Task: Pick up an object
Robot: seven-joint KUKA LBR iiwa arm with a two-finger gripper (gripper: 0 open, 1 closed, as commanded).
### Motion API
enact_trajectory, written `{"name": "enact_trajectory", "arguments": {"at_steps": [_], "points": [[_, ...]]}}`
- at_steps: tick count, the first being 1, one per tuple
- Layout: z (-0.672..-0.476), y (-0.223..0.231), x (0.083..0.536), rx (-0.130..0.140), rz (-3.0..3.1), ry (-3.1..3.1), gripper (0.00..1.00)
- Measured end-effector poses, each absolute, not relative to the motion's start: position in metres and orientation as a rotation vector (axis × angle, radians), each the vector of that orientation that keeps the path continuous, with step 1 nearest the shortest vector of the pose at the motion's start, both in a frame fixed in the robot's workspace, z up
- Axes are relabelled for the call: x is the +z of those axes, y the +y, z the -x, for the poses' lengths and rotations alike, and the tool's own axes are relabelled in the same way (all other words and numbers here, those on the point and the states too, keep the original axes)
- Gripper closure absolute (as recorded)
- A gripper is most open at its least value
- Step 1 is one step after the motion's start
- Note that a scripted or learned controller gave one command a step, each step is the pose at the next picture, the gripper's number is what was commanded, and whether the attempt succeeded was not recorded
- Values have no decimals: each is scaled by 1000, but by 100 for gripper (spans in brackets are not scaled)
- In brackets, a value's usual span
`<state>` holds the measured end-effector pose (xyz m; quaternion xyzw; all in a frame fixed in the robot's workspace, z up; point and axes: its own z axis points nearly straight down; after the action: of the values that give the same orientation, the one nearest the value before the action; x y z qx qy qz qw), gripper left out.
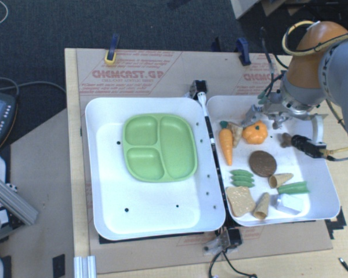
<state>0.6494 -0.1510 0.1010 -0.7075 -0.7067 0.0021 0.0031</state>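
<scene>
Bread slice [239, 200] lies at the right bin's [330, 197] near edge, beside two cones. Farther back sit green beans, a brown disc, a carrot [226, 145] and an orange pumpkin [255, 133]. Over the pumpkin hangs the hand [271, 113]; its opening cannot be told.

Two white bins [104, 172] [327, 198]; one green tray [160, 147]; approx. ten toy foods, incl. one carrot [226, 145], one orange [254, 133], one brown disc [262, 163].
</scene>
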Motion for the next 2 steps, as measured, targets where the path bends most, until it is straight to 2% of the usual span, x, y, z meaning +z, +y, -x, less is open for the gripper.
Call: {"name": "enact_trajectory", "arguments": {"at_steps": [1,2], "points": [[-649,-150,84,4,2219,-2219,0],[-650,-150,96,0,2221,-2221,100]]}}
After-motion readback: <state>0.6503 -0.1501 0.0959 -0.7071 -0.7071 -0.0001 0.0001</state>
